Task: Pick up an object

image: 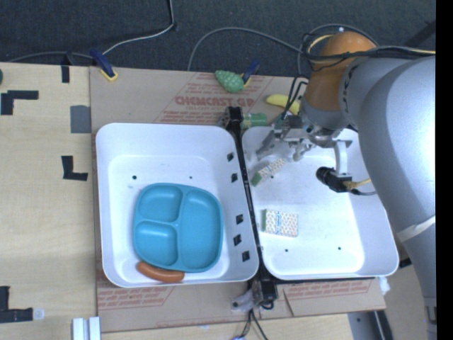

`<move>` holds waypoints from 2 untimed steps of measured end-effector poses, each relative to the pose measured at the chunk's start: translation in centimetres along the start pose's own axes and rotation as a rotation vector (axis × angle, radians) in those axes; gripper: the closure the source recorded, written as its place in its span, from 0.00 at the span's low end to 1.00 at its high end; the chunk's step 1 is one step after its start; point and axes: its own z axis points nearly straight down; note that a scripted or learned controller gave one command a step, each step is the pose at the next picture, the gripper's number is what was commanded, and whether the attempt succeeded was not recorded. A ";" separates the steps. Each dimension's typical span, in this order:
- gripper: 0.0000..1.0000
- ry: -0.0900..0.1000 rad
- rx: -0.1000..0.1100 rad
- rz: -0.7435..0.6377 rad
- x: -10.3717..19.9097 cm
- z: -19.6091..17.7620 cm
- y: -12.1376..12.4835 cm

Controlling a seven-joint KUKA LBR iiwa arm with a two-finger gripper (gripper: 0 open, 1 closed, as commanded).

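grey arm with orange band (333,69) reaches over the far end of the right shallow white bin (354,253). pincer (283,144) hangs low in that bin's far left corner; cannot tell if its fingers are apart or together. small pale patterned packet (281,222) lies near the bin's middle, apart from the pincer. beyond its left wall: blue divided plastic plate (177,225), orange sausage-shaped toy (160,273) touching it. on the worktop beyond its far wall: green lump (229,80), yellow piece (279,100).

Arm (396,140): cut off by the right edge; its bulk hid the right bin's (333,261) far right corner.
Gripper (287,144): blurred; finger position unreadable.
Orange sausage (160,273): upper edge tucked under the blue plate (177,227).
Small patterned packet (280,222): print too small to read.
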 end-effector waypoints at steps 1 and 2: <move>0.00 0.004 -0.001 0.003 -0.3 1.9 -1.4; 0.00 0.006 -0.001 0.002 -0.4 2.0 0.0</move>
